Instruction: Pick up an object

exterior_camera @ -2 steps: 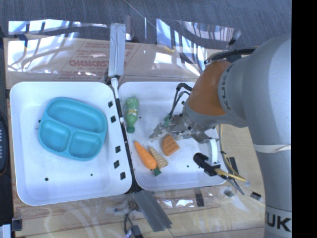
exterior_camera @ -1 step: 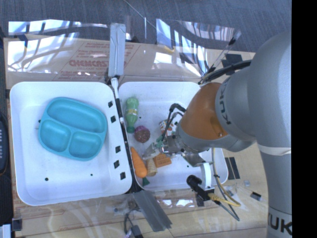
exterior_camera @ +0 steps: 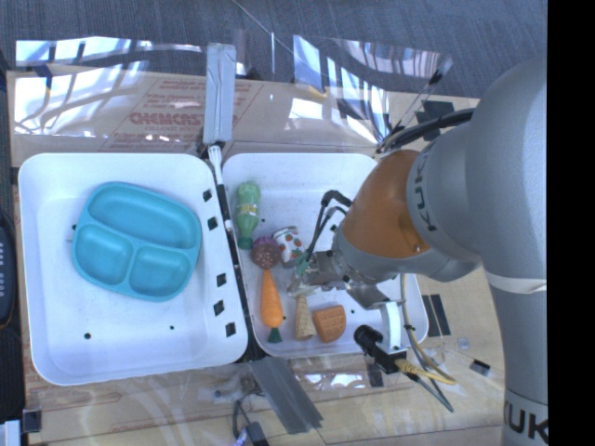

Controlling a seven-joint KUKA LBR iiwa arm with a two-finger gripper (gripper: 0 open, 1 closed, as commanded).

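While the grey arm (exterior_camera: 483,184) with its orange band (exterior_camera: 386,207) is reaching in from the right of the camera view, its gripper (exterior_camera: 311,272) is hanging low over the middle of the right bin (exterior_camera: 372,170), and whether the jaws are open or closed cannot be told, since the wrist is covering them from above. The toy items are lying in that bin's left half: a green bottle-like piece (exterior_camera: 247,214) is sitting near the dividing edge, a dark reddish round piece (exterior_camera: 265,252) is lying just below it, and a small white figure (exterior_camera: 287,242) is resting just beside that, close to the gripper. An orange carrot (exterior_camera: 271,305) is lying lengthwise toward the front wall, a tan cone (exterior_camera: 304,318) is standing just right of it, and an orange-brown block (exterior_camera: 328,323) is sitting beside the cone. Nothing is visibly sitting between the fingers. The left bin (exterior_camera: 56,323) is holding a blue divided plate (exterior_camera: 138,241), lying flat near its middle.
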